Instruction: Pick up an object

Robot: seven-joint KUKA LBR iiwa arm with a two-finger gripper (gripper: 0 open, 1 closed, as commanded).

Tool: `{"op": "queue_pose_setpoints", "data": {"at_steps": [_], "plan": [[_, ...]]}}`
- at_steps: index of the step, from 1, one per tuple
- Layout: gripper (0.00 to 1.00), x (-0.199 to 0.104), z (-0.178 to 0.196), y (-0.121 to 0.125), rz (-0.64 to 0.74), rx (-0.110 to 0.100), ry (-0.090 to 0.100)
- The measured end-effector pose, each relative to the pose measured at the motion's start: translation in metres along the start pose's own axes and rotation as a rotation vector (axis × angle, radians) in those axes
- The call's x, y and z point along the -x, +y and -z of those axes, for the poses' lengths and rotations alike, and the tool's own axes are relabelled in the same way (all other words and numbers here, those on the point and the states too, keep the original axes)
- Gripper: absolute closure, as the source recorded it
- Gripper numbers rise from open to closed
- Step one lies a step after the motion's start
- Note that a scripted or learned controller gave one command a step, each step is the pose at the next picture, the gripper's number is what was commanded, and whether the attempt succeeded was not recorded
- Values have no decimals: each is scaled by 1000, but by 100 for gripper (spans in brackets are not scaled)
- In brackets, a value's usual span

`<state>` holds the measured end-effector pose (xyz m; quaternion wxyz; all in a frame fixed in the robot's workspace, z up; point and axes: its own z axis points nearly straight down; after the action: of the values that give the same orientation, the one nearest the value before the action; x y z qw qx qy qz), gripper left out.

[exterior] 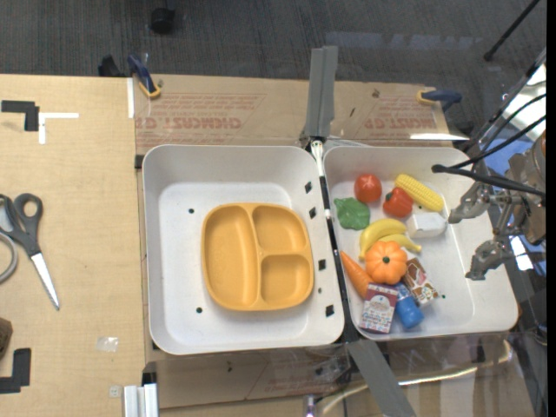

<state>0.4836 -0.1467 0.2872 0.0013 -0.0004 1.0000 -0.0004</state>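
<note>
At the frame's right edge, the gripper (480, 233) hovers with jaws spread wide and empty over the right bin (486, 307). The toy food, including a pumpkin (386, 261), clusters in that bin's left half, apparently awaiting selection.

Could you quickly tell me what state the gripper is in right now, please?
Gripper: open, holding nothing, over the right side of the right bin.
</note>
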Motion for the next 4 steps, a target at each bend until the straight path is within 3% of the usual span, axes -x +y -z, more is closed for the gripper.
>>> {"op": "queue_pose_setpoints", "data": {"at_steps": [1, 2, 3, 4], "plan": [[0, 46, -110, 19, -57, 1, 2], [0, 49, -187, 51, -186, -2, -32], [0, -3, -193, 40, -108, -1, -6], [100, -1, -184, 40, -105, -2, -9]]}}
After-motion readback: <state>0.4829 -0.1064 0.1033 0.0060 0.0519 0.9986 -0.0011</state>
